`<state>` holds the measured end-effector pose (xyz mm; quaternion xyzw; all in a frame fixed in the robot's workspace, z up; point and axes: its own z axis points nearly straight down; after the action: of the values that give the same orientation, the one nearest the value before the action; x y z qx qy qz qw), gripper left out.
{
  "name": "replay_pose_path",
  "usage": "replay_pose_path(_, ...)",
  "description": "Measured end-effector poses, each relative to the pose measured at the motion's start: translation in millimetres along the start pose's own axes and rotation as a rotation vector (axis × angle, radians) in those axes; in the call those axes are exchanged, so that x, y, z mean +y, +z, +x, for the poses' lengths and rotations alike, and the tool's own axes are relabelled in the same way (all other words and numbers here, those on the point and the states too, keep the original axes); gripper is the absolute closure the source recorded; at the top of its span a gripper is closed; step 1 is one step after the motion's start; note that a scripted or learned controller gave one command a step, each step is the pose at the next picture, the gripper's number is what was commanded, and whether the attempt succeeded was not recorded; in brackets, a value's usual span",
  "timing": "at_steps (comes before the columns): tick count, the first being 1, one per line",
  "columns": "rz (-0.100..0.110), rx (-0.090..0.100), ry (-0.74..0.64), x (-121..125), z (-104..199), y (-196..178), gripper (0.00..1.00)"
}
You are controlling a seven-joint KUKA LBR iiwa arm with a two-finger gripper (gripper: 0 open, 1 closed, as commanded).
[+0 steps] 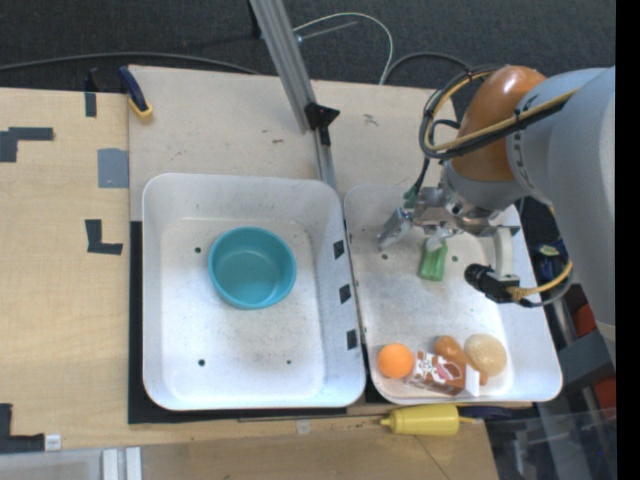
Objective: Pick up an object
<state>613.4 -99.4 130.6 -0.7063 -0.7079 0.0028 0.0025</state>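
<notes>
The pincer (425, 230) sits low in the right bin (385, 298), directly above a small green bottle (433, 262). Whether it is released or clenched cannot be told, and no grasp is confirmed. An orange ball (395, 360) and a red packet (438, 370) lie well apart at the bin's near edge. Risk: an off-centre closure could tip or nudge the bottle aside, leaving nothing held.

The arm (560, 118) is thick, rounded and light grey, with a glossy orange band (500, 103) above the wrist. Black and yellow cables (450, 118) loop around that band. A black cable (500, 286) with a yellow stripe curls beside the metal gripper (425, 223).
</notes>
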Motion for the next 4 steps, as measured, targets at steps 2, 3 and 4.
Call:
replay_pose_path(2, -0.008, 0.0, -0.002, 0.9, 1.3, 31.1, 1.0)
replay_pose_path(3, -0.01, 0.0, 0.0, 5.0, 4.1, -11.9, 1.0)
replay_pose_path(4, -0.012, 0.0, 0.001, 0.2, 0.4, -73.1, 1.0)
